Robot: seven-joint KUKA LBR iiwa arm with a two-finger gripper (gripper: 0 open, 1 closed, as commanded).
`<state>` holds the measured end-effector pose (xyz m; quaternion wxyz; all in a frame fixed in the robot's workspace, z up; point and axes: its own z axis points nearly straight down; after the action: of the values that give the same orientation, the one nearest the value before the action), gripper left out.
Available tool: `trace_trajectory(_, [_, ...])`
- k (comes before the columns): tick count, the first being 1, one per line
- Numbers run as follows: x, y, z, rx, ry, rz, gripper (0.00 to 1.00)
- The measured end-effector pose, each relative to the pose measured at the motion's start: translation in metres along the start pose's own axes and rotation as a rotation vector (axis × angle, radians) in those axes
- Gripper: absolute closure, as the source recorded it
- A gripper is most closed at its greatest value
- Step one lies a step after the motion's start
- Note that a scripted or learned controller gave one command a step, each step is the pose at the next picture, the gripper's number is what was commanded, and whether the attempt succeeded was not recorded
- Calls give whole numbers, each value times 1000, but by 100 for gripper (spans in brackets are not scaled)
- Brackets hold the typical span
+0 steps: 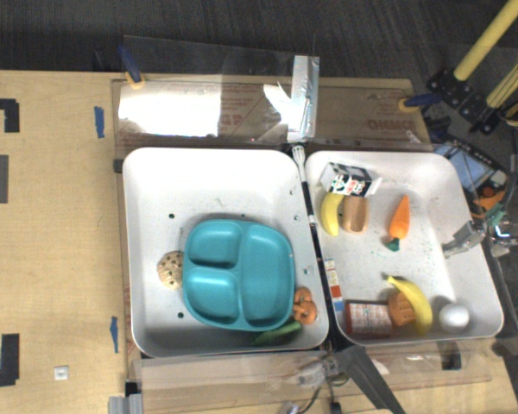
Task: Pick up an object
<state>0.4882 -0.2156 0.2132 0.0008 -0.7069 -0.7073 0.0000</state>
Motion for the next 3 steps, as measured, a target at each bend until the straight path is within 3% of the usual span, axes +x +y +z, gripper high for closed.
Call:
trace_trajectory(1, [37,-11,115,6,1,138,0])
trace_trajectory(2, [33,74,127,-6,-2,124,0])
trace_trajectory(3, [63,108,90,-6,-2,13,0])
